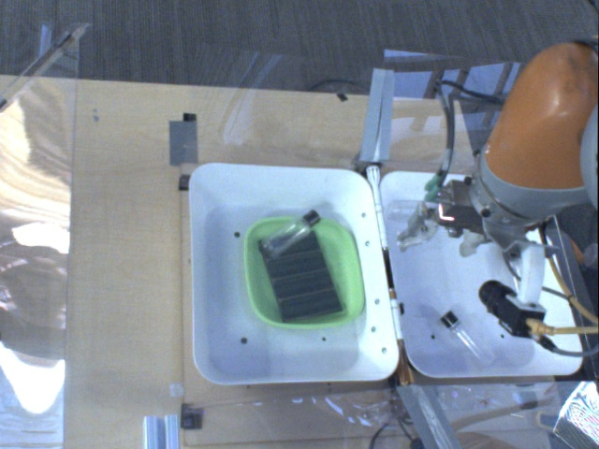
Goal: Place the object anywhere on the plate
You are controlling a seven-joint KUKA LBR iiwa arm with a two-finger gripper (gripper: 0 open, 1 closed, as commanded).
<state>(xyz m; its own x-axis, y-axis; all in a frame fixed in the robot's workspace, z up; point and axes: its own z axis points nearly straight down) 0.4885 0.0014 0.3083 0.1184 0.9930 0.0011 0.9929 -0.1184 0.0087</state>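
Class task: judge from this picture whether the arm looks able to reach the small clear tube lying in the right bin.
Probably yes. The tube lies in the open on the right bin floor, with nothing on top of it, and the arm already hangs over that bin.

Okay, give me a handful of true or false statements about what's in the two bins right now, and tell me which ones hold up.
1. The green plate sits in the left bin. True.
2. A dark ribbed block lies on the plate. True.
3. The plate is blue. False: it is green.
4. A clear vial with a dark cap rests on the plate, against the block's upper end. True.
5. The arm reaches over the left bin. False: its orange-banded wrist is above the right bin.
6. The small clear vial in the right bin lies on a plate. False: it lies on the bin floor.
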